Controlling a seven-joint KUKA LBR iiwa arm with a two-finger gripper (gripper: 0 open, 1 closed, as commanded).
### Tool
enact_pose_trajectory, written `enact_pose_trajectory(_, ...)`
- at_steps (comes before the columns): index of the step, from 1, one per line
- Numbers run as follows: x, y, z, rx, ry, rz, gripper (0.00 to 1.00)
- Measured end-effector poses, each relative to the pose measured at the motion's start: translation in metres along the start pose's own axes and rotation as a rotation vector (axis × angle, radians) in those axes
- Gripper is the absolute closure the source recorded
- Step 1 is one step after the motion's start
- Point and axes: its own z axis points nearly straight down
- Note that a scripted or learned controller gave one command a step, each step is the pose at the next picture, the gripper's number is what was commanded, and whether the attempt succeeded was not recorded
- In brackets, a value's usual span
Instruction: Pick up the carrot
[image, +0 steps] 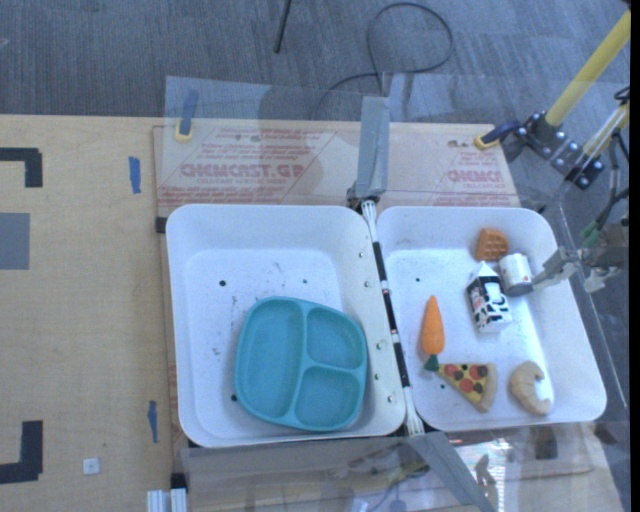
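One carrot (431, 326), one pizza slice (470, 381) just below it, two white bins (262, 216)

I see the carrot (432, 326), orange with a small green top, lying flat just above the pizza slice (470, 381), pointed tip aimed away from it, green end nearly touching it.

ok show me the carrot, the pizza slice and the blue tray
carrot (432, 325), camera view, middle of the orange body
pizza slice (471, 381), camera view, centre of the topping
blue tray (270, 355), camera view, floor of the large left compartment
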Motion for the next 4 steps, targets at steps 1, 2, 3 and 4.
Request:
enact_pose_trajectory(1, 0.091, 0.015, 0.08, 0.0, 0.0, -0.021, 0.0)
enact_pose_trajectory(2, 0.119, 0.002, 0.15, -0.01, -0.001, -0.132, 0.0)
enact_pose_trajectory(3, 0.114, 0.004, 0.139, -0.017, -0.008, -0.125, 1.0)
enact_pose_trajectory(4, 0.17, 0.011, 0.054, -0.004, -0.002, -0.57, 1.0)
